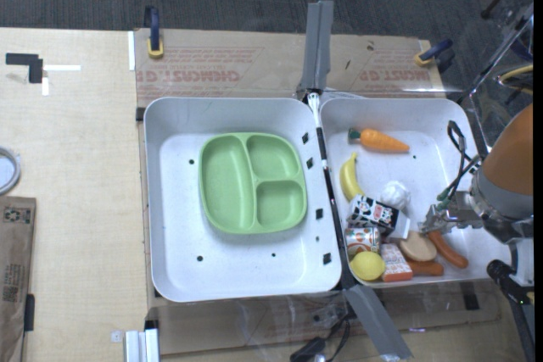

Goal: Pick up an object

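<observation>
The right bin [441, 110] holds several toy foods. An orange carrot [383, 141] lies near the far wall and a yellow banana [349, 178] by the left wall. A white crumpled piece [395, 194] sits mid-bin, beside a black-and-white carton [372, 213]. At the near wall lie a small can [361, 237], a yellow lemon [368, 266], a red-and-white box [396, 263], a round bread slice [417, 248] and an orange sausage [448, 249]. My gripper [439, 219] hangs low at the right side of this bin, just above the bread slice and sausage.
The left bin [170, 208] holds a green divided plate [253, 181]. A grey divider bar [318, 47] runs between the bins. Blue-and-yellow clamps [153, 31] [433, 55] sit on the cardboard behind. The arm's orange band [517, 153] overhangs the right bin's right wall.
</observation>
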`<state>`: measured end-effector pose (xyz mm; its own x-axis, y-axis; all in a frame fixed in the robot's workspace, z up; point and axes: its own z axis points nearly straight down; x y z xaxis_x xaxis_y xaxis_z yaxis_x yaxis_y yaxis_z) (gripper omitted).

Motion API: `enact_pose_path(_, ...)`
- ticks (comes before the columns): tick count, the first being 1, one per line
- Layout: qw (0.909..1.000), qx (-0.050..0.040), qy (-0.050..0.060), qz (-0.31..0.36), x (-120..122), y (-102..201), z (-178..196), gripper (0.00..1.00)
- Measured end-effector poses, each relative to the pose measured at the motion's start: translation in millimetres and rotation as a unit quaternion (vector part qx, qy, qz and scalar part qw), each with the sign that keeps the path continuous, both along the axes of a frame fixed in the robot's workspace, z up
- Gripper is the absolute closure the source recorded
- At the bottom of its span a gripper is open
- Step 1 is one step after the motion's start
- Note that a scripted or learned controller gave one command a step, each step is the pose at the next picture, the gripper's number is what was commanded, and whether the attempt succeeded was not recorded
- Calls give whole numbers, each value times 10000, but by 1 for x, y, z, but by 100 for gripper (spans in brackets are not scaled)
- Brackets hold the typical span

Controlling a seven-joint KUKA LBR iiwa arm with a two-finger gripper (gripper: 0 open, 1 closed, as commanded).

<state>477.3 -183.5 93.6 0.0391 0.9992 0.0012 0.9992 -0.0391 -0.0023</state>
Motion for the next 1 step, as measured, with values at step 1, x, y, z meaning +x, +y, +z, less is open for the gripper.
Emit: enact_pose_path(1,9960,-15,2,-890,38,112,152,100)
